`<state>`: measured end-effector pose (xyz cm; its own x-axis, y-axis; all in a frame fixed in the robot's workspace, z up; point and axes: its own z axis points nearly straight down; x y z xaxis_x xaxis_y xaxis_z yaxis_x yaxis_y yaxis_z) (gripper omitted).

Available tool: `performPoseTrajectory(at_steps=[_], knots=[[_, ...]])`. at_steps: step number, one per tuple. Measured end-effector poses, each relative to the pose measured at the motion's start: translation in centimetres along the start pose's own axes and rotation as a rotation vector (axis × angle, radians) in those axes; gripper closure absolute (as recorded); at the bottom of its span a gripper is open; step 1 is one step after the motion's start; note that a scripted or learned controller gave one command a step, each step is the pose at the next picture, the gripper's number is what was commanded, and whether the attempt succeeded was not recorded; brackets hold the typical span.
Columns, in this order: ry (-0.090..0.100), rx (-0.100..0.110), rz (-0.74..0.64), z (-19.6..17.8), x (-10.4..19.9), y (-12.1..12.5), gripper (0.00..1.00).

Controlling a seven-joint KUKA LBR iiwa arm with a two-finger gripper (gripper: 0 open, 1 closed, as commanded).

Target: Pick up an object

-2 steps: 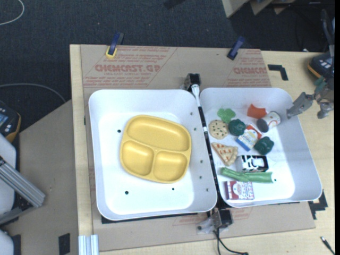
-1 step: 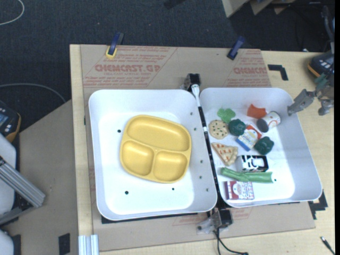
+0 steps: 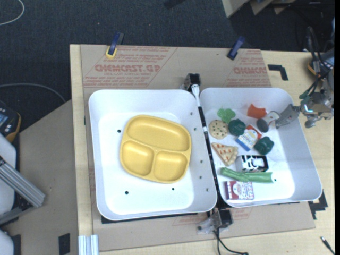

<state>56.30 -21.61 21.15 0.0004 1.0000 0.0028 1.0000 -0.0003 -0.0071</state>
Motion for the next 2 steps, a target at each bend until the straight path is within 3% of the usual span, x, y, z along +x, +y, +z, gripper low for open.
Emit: performPoseTrajectory(at_steps=[1, 2], knots=[[0.000, 0.000, 0.001, 6.2, -0.5, -0.3, 0.00], [0.002, -0.013, 0.000, 9.9, -0.4, 0.0, 0.00]])
